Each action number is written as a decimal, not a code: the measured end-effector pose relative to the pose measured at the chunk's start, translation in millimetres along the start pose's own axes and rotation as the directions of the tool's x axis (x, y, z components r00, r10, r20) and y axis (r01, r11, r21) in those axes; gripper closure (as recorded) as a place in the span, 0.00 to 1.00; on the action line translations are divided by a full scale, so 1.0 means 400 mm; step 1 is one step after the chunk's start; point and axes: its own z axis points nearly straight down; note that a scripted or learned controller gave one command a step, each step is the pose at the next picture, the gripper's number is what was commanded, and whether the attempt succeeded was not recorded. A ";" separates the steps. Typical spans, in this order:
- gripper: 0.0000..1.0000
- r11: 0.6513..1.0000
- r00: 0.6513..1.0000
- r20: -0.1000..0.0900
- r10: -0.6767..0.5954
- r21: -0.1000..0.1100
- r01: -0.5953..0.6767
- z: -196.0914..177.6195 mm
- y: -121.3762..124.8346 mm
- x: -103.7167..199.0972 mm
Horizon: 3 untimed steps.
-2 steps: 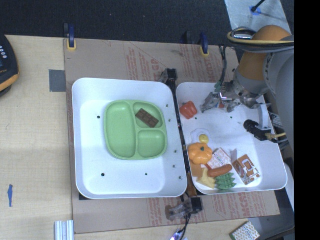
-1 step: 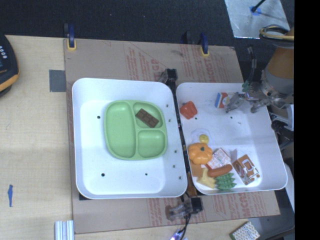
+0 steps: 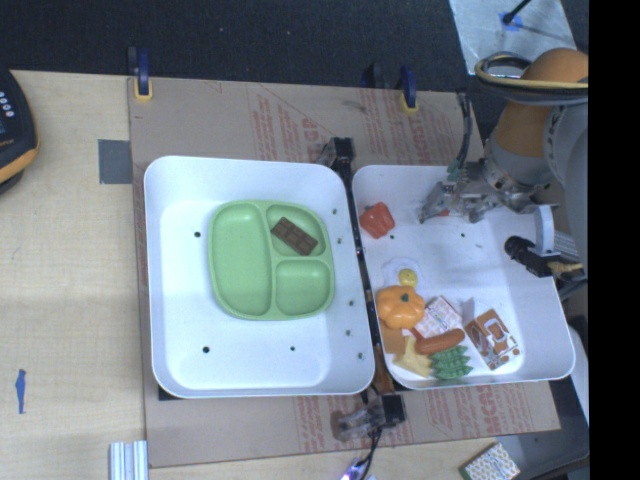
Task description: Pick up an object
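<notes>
Approach step: gripper point(image 3: 440, 206), jaw state can't tell, over right bin point(image 3: 530, 318); next descend on red pepper point(image 3: 377, 219).

The arm point(image 3: 545, 118) is cut off at the right side, so its base and upper links cannot be inspected. The gripper point(image 3: 440, 208) is small and blurred over the right bin point(image 3: 520, 298); finger state undeterminable. A dark device point(image 3: 12, 128) is cropped by the left edge. A patterned item point(image 3: 490, 462) is cut by the bottom edge, identity unclear. Items piled at the right bin's near corner overlap; the yellow piece point(image 3: 410, 353) lies partly hidden under the sausage point(image 3: 440, 343). Print on the small carton point(image 3: 492, 338) is illegible.
</notes>
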 end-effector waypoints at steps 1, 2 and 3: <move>0.00 1.000 1.000 -0.002 0.001 0.001 -0.001 -0.199 -0.224 0.140; 0.00 1.000 1.000 -0.002 0.004 0.008 -0.004 0.007 -0.283 0.200; 0.00 1.000 1.000 0.005 0.011 -0.001 -0.011 -0.005 -0.261 -0.023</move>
